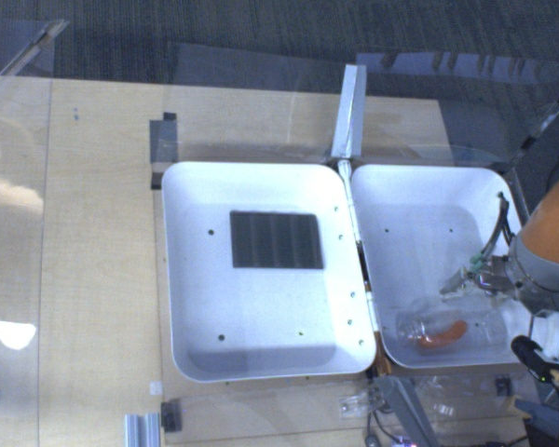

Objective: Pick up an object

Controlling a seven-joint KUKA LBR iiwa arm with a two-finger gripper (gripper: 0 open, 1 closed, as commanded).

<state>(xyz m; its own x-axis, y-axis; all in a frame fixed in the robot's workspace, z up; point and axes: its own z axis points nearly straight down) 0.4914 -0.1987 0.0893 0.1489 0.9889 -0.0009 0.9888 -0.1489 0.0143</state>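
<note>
The arm [552,240], grey with an orange band, reaches in over the near right corner of the right bin [419,203]. Its pincer [470,282] hangs low over the bin floor, and whether it is spread or pressed together cannot be told from this slanted view. Just below and a little to the left of the pincer lies a clear plastic bottle [429,329] on its side, close to the bin's near wall. An orange-red object [443,335] shows through it; whether that sits inside the bottle or just behind it cannot be told. Neither can be seen between the pincer's tips. Well to the left of the pincer, past the divider, the left bin [196,250] holds a dark ribbed rectangular pad [276,240] lying flat near its middle. Both bins rest on the pale wooden worktop [84,250].
</note>
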